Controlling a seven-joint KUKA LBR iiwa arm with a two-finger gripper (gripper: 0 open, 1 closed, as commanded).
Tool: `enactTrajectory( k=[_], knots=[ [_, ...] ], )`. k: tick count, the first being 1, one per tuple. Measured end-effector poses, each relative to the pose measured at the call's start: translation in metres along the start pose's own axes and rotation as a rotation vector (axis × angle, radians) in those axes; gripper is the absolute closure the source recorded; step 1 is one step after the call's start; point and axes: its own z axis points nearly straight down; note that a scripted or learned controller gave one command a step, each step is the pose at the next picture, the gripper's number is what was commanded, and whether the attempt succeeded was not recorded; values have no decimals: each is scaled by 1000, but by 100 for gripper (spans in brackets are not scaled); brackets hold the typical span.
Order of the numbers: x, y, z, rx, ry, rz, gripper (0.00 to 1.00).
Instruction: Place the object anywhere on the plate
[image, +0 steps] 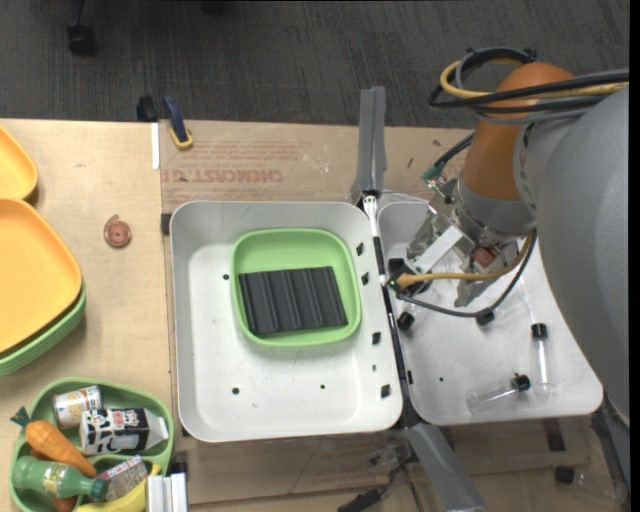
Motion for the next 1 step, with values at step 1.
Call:
enactTrajectory(
  k=[1],
  knots=[
    [34, -36, 32, 1, -2, 164, 0]
  ],
)
